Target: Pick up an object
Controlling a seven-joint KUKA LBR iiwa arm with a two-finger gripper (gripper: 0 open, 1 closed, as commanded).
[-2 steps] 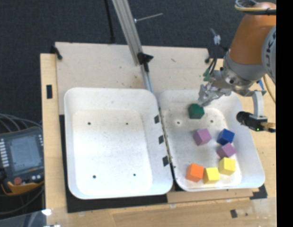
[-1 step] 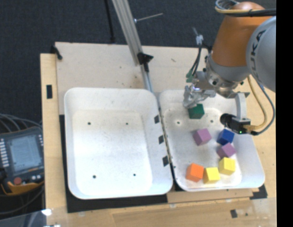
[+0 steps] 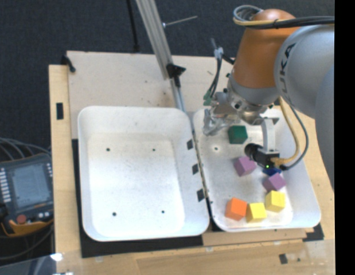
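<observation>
Right bin (image 3: 303, 211), front edge: orange cube (image 3: 236, 208), yellow cube (image 3: 257, 212) touching it, 2nd yellow cube (image 3: 275, 200) just beside. Behind those, purple cube (image 3: 274, 181) & another purple cube (image 3: 244, 165) nr bin's middle. Green cube (image 3: 237, 134) twd back edge, just beside gripper (image 3: 210, 125); jaw state can't tell, nothing seen gripped. Left bin (image 3: 91, 222) alongside.

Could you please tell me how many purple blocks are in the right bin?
2: one purple block mid-bin, another just right, above the yellow blocks. The arm may hide more.
</observation>
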